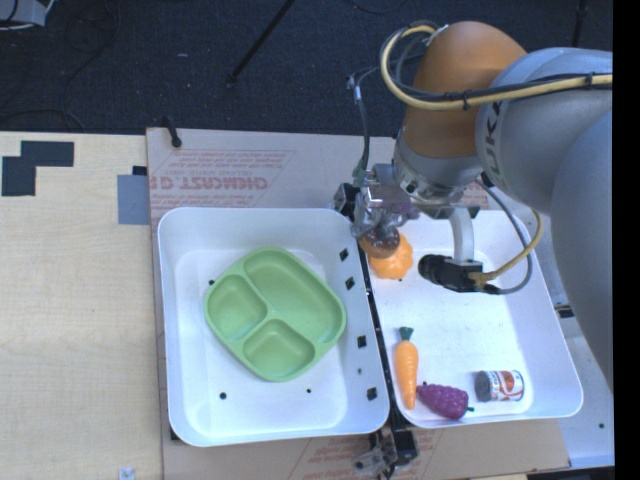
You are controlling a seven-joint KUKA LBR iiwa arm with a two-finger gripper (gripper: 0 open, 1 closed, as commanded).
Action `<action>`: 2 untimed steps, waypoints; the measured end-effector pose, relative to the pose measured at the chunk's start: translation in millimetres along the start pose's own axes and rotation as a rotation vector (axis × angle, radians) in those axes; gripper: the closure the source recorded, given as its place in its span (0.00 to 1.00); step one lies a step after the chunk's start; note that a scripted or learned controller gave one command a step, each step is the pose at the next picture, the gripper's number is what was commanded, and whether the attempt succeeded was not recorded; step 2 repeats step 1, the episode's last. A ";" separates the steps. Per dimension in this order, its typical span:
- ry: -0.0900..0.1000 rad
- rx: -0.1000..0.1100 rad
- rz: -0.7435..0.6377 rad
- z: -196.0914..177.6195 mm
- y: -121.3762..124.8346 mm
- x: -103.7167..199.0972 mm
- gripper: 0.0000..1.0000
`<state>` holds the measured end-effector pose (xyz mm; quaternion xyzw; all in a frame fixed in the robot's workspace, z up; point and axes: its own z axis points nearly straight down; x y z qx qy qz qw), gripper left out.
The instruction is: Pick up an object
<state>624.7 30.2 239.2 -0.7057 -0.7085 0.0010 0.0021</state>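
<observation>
- Nearest us, at the front of the right bin (535, 333), a purple bunch of grapes (442, 400) lies just beside a small can (500, 385) with a red-and-white label, tipped on its side.
- An orange carrot (406, 368) with a green top lies lengthwise along that bin's left wall, its tip close to the grapes.
- In the left bin (190, 378) we see a pale green plate (275, 313) with three compartments, lying flat near the middle.
- Both bins stand side by side on the pale wooden worktop (70, 318).
- Farther back in the right bin, by its left wall, sits the orange toy (391, 259): rounded, glossy, yellow-orange.
- The end effector (382, 230) is directly over the orange toy's top, and we cannot tell whether it is spread or pressed together.
</observation>
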 end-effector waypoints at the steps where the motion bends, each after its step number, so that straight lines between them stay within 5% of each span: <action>1: 0.000 0.000 -0.001 -4.5 -9.8 53.9 1.00; 2: 0.000 0.000 -0.001 -4.5 -9.8 53.9 1.00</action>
